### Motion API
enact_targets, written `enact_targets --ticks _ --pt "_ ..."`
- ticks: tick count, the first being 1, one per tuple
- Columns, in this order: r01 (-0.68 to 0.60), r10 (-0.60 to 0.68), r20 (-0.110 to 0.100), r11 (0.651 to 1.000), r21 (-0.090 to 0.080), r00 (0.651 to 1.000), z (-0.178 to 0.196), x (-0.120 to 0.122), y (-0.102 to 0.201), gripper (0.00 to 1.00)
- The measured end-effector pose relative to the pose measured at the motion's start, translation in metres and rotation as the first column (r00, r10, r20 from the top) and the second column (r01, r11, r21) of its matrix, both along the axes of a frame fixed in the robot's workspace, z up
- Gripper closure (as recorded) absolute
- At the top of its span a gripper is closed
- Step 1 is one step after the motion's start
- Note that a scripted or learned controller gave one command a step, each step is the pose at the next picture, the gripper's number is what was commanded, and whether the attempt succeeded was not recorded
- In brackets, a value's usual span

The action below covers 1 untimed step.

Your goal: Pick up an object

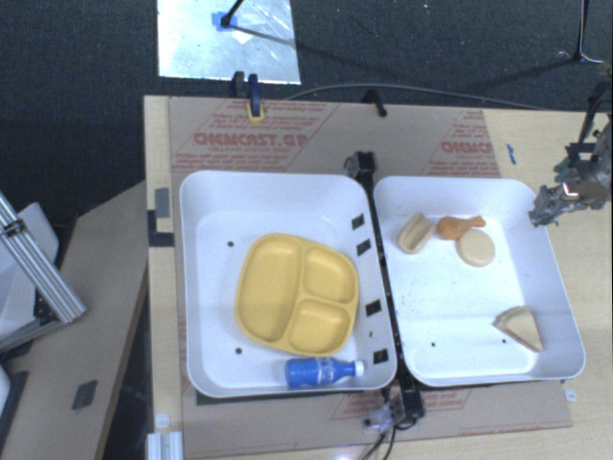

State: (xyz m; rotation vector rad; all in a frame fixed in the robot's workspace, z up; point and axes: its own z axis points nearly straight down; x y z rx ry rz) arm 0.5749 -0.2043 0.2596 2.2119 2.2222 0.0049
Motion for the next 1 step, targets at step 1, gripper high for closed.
enact_targets --ticks 1 --pt "-0.005 0.005 -0.003 1.0 0.003 1.0 0.0071 -0.0014 0.054 1.0"
